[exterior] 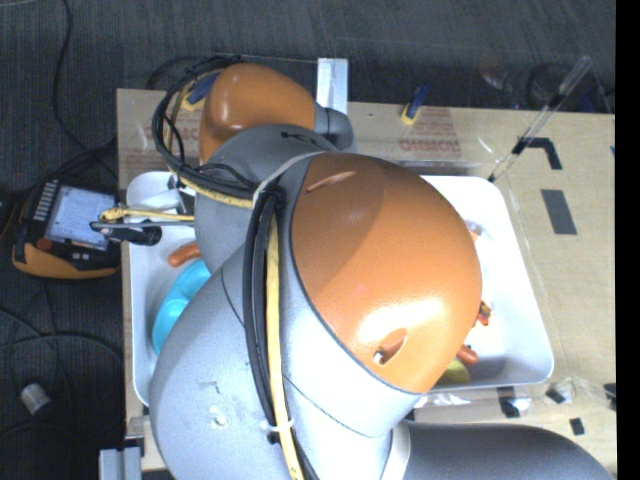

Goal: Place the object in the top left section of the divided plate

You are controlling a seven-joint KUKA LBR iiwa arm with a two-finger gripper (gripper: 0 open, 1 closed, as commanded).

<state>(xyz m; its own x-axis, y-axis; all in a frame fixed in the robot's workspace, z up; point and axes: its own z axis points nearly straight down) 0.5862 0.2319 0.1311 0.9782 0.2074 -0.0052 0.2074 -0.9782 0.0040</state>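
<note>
the arm [340,298] looms over both bins, hiding the gripper, so i cannot tell its state. a blue divided plate [178,303] peeks out at left beside an orange object [183,256]; judging by this, the reach seems underway, and next comes a careful descent.

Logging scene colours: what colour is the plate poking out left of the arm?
Light blue plate, seen in the camera view.

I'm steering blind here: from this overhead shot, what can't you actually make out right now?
- Gripper: camera view, hidden beneath the arm; open or shut cannot be told.
- Divided plate: only a blue curved edge peeks out at the arm's left; its sections are covered.
- Left bin: mostly blocked by the arm.
- Small orange and yellow items in the right bin: partly hidden, too small to identify.
</note>
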